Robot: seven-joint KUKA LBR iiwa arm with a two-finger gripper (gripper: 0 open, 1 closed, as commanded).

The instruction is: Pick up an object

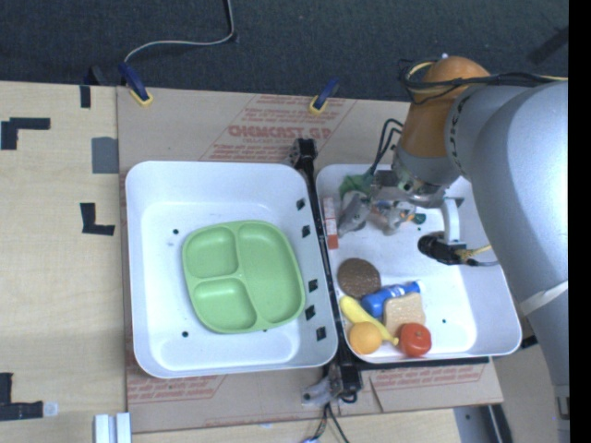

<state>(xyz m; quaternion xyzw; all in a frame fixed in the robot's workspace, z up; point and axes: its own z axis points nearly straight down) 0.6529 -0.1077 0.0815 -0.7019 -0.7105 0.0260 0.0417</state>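
My gripper (pixel 369 212) hangs low over the far part of the right bin (pixel 480 326), close to the divider. Right beside it lie a green object (pixel 352 185) and a small red-and-white box (pixel 330 221) against the bin's left wall. Toward the front of the same bin sit a brown round cookie (pixel 358 275), a blue packet (pixel 383 300), a tan slice of bread (pixel 404 312), a yellow banana (pixel 354 310), an orange (pixel 366 338) and a red tomato (pixel 416 340). The left bin (pixel 152 247) holds a green divided plate (pixel 243 275).
The arm's grey body and orange band (pixel 434 123) cover the bench's right side. Blue-and-yellow clamps (pixel 137 89) pin the cardboard at the back edge. A cable (pixel 222 17) trails across the dark floor beyond.
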